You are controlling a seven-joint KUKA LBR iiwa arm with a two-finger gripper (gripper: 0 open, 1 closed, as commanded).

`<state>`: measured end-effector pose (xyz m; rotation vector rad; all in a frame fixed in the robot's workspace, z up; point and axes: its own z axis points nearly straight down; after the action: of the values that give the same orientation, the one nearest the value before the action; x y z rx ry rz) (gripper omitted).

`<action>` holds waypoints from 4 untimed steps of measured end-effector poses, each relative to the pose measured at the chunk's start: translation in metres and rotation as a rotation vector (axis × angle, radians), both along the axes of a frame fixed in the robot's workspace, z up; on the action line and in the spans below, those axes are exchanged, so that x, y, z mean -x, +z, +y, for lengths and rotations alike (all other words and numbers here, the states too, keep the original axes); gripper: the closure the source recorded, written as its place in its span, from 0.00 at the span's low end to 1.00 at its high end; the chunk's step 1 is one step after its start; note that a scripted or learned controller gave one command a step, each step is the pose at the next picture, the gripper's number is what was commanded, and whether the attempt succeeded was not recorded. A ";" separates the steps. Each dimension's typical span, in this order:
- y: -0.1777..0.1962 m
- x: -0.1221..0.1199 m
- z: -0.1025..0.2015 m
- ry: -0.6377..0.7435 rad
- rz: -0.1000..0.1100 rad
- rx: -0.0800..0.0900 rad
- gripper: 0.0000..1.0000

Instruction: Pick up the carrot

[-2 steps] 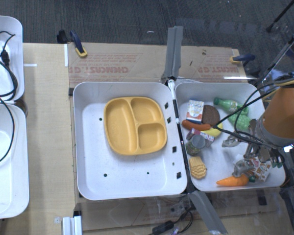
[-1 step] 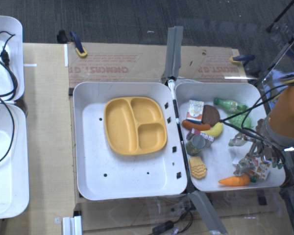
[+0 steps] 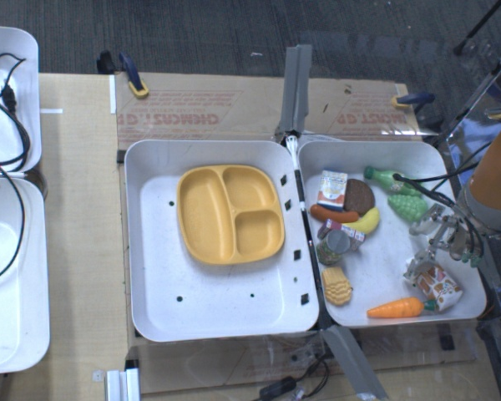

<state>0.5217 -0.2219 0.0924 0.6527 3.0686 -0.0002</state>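
While the carrot (image 3: 396,309) lay in the right bin (image 3: 384,261) by its near wall, long axis running along that wall, green tip toward the arm, the pincer (image 3: 452,239) hung just beyond and to the arm's side of it; its state I couldn't tell. A small carton (image 3: 439,286) sat between them. The left bin (image 3: 150,249) held a yellow plate (image 3: 230,214).

Orange carrot (image 3: 395,309), yellow plate (image 3: 230,214), yellow banana (image 3: 366,221), white bins (image 3: 150,249).
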 end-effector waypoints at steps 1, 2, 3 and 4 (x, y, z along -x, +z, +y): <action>0.000 -0.021 0.082 -0.155 0.002 -0.001 0.00; 0.000 -0.090 0.043 -0.190 0.008 -0.004 0.00; -0.001 -0.090 0.043 -0.190 0.008 -0.004 0.00; -0.001 -0.114 0.091 -0.155 0.012 -0.002 0.00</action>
<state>0.6355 -0.1313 0.0910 0.8916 3.0203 -0.0013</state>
